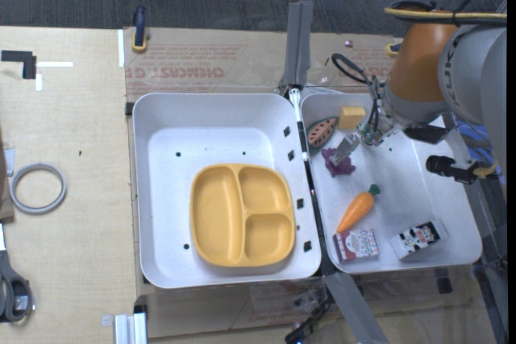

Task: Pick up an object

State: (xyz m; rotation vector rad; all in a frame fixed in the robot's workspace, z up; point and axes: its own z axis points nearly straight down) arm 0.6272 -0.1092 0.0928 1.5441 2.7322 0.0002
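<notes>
My gripper (350,146) reaches down from the arm at the upper right into the far left part of the right bin (451,209). Its tip hangs just above and to the right of a small purple toy (339,163); whether they touch is unclear. A yellow block (351,118) lies just behind the gripper. A brown and red oval toy (322,130) rests by the bin's left wall. Nearer the front lie an orange carrot (357,209), a small pink carton (357,244) and a black and white carton (418,238).
The left bin (161,133) holds a yellow divided plate (242,213). A grey divider post (297,44) rises between the bins at the back. A tape ring (35,188) and scissors (12,294) lie on the bench at the far left.
</notes>
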